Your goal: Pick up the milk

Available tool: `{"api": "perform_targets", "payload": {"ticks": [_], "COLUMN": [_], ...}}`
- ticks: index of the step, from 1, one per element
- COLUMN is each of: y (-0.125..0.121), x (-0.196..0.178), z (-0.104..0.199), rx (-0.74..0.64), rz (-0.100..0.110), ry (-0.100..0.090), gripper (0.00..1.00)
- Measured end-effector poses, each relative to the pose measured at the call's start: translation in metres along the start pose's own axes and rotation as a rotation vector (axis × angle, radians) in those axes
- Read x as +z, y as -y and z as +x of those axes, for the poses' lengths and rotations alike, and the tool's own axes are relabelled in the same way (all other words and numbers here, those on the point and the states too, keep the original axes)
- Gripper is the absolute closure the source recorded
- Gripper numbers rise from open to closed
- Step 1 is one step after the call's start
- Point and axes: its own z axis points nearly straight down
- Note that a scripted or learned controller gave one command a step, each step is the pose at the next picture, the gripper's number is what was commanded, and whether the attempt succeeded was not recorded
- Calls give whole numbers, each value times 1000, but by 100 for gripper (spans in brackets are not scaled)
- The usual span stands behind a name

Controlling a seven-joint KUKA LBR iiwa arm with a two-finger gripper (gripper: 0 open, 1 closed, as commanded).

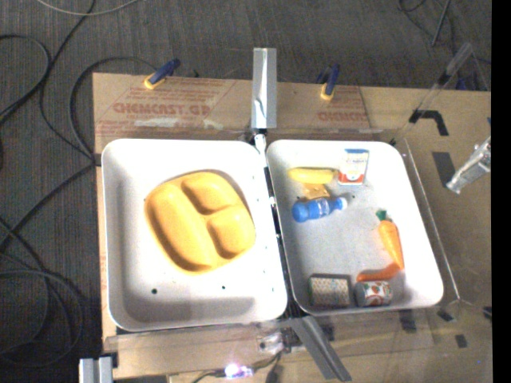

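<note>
Both white bins are seated side by side on a cardboard-covered surface. The cardboard appears to be clamped at its far edge so that it cannot slide.

In the right bin, a small printed can and a grey-brown box are found along the near wall, at about 6 o'clock. An orange carrot is laid at about 4 o'clock, close to the right wall. A blue bottle is lying on its side toward 10 o'clock. Just beyond the bottle, at 11 o'clock, a yellow item is lying flat; its kind cannot be made out. The things seem to have been scattered loosely, so that each can be reached from above.

The left bin is taken up by a yellow divided plate, placed near its middle.

The milk is found at about 1 o'clock in the right bin, close to the far wall. It is near the yellow item at its 9 o'clock and apart from the bottle. It is seen as a small white carton with red and blue print, and it appears to be upright. Its boxy form is judged to offer flat sides to a grasp, though the closeness of the far wall may limit the approach.

Whether the pincer is released or clenched cannot be told. The milk is judged not yet picked up, since it is at rest in the bin.
</note>
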Motion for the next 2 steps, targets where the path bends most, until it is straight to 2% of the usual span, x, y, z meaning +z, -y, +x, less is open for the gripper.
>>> {"api": "perform_targets", "payload": {"ticks": [2], "y": [-3], "x": [-20], "z": [-2], "rx": [-3], "rz": [-4], "ry": [6], "gripper": [100]}}
